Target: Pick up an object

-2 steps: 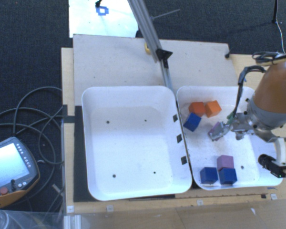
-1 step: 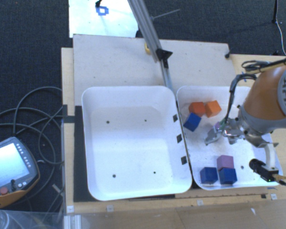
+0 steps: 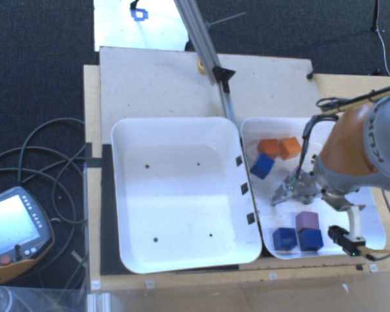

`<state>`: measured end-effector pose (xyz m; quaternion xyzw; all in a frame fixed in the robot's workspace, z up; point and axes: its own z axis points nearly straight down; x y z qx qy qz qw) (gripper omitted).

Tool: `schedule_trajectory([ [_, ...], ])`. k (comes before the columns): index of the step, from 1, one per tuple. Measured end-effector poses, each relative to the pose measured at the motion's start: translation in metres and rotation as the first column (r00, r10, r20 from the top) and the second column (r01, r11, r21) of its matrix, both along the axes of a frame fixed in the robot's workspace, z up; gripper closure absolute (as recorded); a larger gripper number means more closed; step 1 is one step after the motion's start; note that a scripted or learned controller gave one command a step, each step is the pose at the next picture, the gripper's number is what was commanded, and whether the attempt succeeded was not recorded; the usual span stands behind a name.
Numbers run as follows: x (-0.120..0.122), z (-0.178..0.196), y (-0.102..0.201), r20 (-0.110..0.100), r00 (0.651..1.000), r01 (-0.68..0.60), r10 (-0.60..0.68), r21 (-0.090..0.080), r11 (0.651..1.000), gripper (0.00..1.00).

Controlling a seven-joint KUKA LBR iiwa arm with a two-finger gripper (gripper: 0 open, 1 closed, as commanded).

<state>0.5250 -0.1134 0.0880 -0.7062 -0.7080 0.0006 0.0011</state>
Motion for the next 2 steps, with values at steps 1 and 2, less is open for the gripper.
schedule_trajectory([
  [1, 0.002, 0.013, 0.000, 0.006, 1.000, -0.001, 0.001, 0.000, 1.000, 1.00],
  [2, 0.008, 0.075, 0.006, 0.010, 1.000, -0.003, 0.003, -0.002, 1.000, 1.00],
])
